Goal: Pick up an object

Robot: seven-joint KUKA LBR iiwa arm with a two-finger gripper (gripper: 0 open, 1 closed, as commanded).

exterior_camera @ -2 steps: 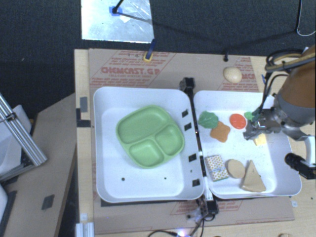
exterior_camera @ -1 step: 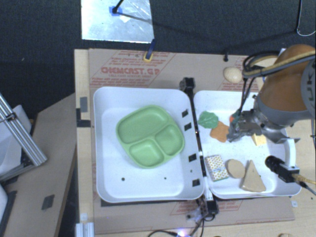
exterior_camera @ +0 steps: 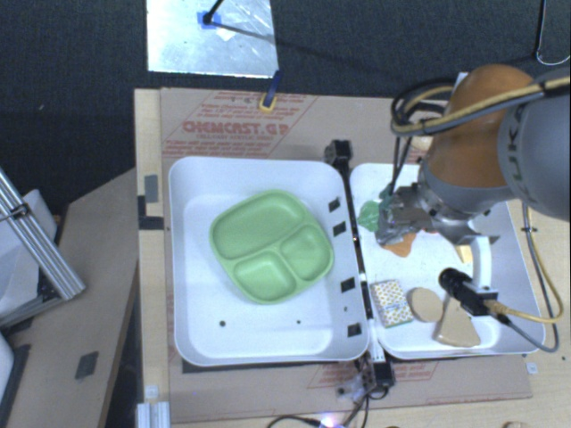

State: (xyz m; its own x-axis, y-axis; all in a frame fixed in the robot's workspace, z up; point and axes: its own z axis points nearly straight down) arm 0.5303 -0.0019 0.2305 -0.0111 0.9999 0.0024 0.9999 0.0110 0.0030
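Nearest the camera, along the front of the right bin, lie a small patterned packet, a tan flat piece just beside it, and a second tan piece partly under a black fitting on the arm. The left bin beside it holds a green divided plate, lying flat near its middle, well apart from the other things. Farther back in the right bin, the gripper hangs low by the divider, over an orange object and touching or just above a green object. Whether the fingers are open or closed cannot be told, nor whether they have hold of anything. Behind the bins, the table carries a printed cardboard sheet, with a shiny foil square beyond.
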